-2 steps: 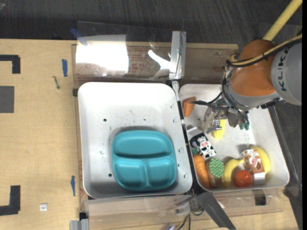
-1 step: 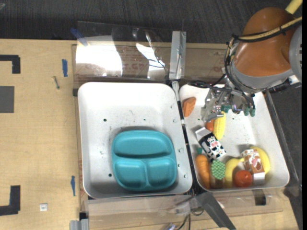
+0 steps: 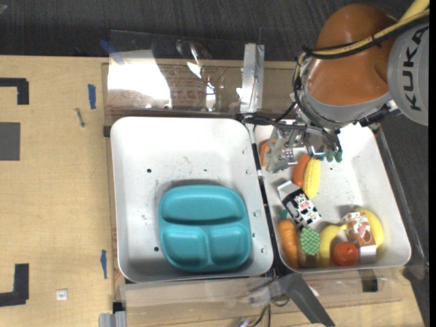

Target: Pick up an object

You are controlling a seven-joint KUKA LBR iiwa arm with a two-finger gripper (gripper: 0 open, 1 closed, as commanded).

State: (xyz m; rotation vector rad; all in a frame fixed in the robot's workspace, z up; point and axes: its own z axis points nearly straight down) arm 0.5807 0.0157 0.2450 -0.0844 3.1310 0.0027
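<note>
Target candidates all sit in the right bin. Yellow corn cob lies upper-centre of that bin, roughly upright in the view, w/ an orange piece touching its left side. Both sit just below the jaws.

Jaws hang low over the upper-left part of the right bin, near the divider betw. the two bins. Metal finger parts are visible but blur into glare; can't tell if they are apart or together, and nothing is seen clamped betw. them.

Below the corn: black-and-white patterned item, tilted. Along the near wall, L to R: carrot, green checkered piece, yellow round fruit, red tomato, then a banana curving around a small printed pack. These are packed close, several touching.

Arm: big orange band above the wrist, grey body, yellow cable across the top, coming in from the right.

Left bin holds a teal divided tray, three compartments, sitting toward the near side. Clear plastic sheet lies behind the bins. Table is light wood w/ black corner marks and bits of blue tape.
</note>
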